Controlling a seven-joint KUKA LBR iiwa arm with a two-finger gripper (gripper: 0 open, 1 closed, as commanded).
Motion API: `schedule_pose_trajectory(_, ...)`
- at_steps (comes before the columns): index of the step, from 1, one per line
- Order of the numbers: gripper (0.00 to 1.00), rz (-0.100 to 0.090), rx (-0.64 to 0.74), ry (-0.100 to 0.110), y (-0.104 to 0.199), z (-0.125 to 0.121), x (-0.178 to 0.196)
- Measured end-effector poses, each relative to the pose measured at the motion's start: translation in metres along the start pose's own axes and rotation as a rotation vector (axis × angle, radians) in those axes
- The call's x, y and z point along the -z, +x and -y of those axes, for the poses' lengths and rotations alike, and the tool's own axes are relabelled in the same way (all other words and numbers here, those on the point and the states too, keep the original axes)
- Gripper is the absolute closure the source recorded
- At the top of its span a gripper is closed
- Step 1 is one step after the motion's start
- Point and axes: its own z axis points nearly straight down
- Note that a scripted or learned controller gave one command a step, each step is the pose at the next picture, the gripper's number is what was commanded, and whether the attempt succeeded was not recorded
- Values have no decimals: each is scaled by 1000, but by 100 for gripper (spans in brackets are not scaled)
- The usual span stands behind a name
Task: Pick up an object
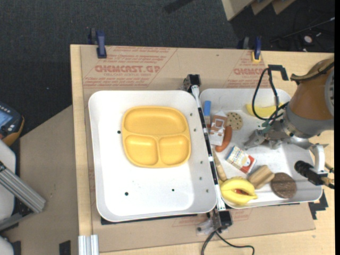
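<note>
My gripper [256,139] reaches in from the right and hangs low over the middle of the right bin [313,195]. Just below and left of it lies a small white and red carton [240,159]. Left of the carton a reddish sausage [227,137] lies beside a snack packet [217,127]. A speckled round cookie [234,120] sits above them. A yellow round piece [260,109] rests at the bin's back, partly behind a black cable. Nothing shows between the gripper's tips.
A yellow divided plate [156,136] sits in the left bin [154,201]. Along the right bin's front lie a yellow banana-like toy [238,190], a tan bread piece [260,176] and a dark brown disc [283,185]. A blue item [206,108] leans by the divider.
</note>
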Motion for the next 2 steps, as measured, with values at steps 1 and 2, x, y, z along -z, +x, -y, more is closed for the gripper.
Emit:
schedule_pose_trajectory(1,0,5,2,-11,-34,-72,2)
schedule_pose_trajectory(2,0,1,-2,0,-13,-29,0)
